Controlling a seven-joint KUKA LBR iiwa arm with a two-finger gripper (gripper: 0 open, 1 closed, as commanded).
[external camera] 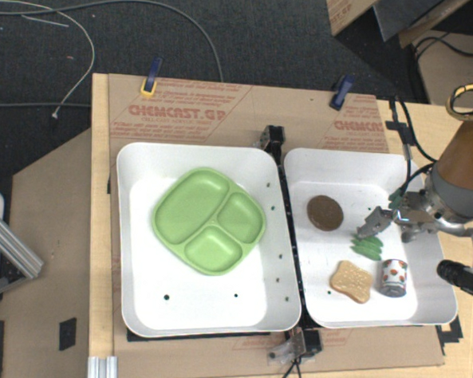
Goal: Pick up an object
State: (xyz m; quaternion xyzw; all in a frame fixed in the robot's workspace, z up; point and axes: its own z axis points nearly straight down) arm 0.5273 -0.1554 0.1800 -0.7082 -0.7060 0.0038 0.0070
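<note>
Fingers state: cannot tell, nothing visibly held. Gripper (381,223) sits low in right bin (346,168), just above green piece (369,248). Brown disc (324,213) to its left; toast (351,281) and small can (392,277) nearer front. Green divided plate (209,220) in left bin (135,282).

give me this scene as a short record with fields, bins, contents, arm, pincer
left bin: holds a green divided plate, three compartments, tilted diagonally
right bin: holds a brown round cookie, a green item, a toast slice, a small white can with red marks
arm: reaches in from the right, over the right bin
pincer: just above the green item, between cookie and can; nothing seen between its fingers
</note>
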